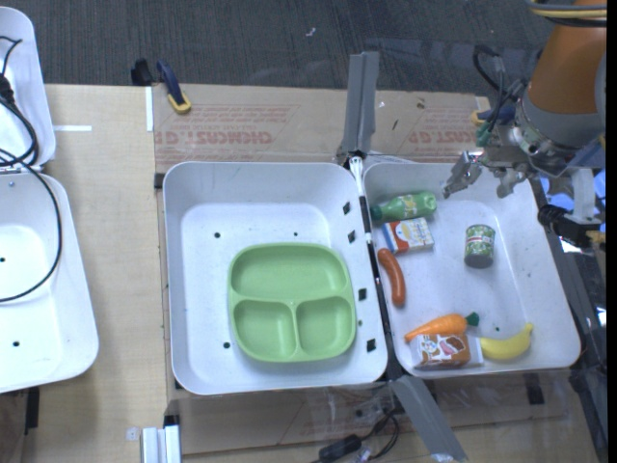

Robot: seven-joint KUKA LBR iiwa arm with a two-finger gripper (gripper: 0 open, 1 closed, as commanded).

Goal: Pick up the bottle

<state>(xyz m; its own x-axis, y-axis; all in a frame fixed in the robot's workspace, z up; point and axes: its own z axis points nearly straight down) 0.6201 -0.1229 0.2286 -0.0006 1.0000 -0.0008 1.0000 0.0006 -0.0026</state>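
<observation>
Overhead, two shallow white bins are sitting side by side on the bench, meeting along a seam near the centre of the frame. The left bin is carrying a green divided plate, which is lying flat at the bin's middle with one long compartment toward the top of the frame and two smaller ones below it.

The right bin is holding the loose items. The bottle, green and lying on its side, is resting in the upper left corner of this bin, close to the seam. Just below it a small red and white carton is lying flat. Below that, a red sausage is stretching downward along the bin's left wall. A small dark can is standing upright near the middle of the bin, well apart from the bottle. Along the lower edge, an orange carrot is lying just above a printed packet, and a yellow banana is lying just beside them to the right.

At the upper right of the frame the arm, grey with an orange band, is reaching in. Its gripper is hanging over the upper part of the right bin, to the right of the bottle and above the can, with its two fingers spread wide and nothing between them.

A blue and yellow clamp is lying on the bench at the upper left.
</observation>
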